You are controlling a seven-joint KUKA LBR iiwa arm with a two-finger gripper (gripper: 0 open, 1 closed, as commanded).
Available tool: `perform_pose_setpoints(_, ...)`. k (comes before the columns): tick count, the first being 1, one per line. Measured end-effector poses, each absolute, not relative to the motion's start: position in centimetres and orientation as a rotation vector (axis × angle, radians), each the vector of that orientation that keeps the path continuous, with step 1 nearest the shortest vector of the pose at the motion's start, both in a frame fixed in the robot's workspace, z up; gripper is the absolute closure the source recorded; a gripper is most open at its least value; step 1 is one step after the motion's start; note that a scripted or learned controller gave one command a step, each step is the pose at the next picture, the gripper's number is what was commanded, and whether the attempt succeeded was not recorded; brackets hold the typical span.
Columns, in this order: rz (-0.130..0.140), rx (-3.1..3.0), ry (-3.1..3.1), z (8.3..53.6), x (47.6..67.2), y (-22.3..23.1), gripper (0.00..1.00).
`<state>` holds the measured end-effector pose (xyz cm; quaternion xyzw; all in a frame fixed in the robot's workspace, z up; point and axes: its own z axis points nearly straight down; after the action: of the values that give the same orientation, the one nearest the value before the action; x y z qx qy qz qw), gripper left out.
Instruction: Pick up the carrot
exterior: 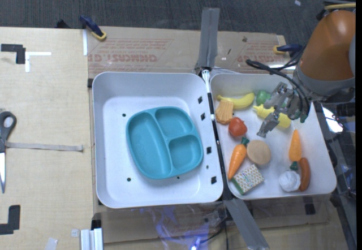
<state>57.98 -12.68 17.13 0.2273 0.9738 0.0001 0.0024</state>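
The carrot [236,159], orange with a green leafy top, lies slanted in the right bin [323,130] near its left wall, its tip pointing toward the front. My gripper [270,123] hangs over the middle of that bin, up and to the right of the carrot and apart from it, just above a yellow toy. It is open with nothing between its fingers. A second orange cone-shaped piece [294,145] lies below the gripper to the right.
Around the carrot lie a tomato [237,127], a corn cob [224,111], a banana [240,100], a tan round piece [259,152] and a speckled box [248,179]. A white ball [289,181] and a red-orange piece [305,172] lie front right. The left bin [107,175] holds a blue divided plate [141,147].
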Motion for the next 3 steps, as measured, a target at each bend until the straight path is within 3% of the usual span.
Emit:
perform_pose_setpoints(1,0.0,0.612,3.079,9.9,57.1,-22.2,0.0)
perform_pose_setpoints(2,-0.001,0.638,3.072,9.3,53.8,-22.2,0.0)
perform_pose_setpoints(3,-0.003,0.633,3.066,10.4,54.0,-22.2,1.0)
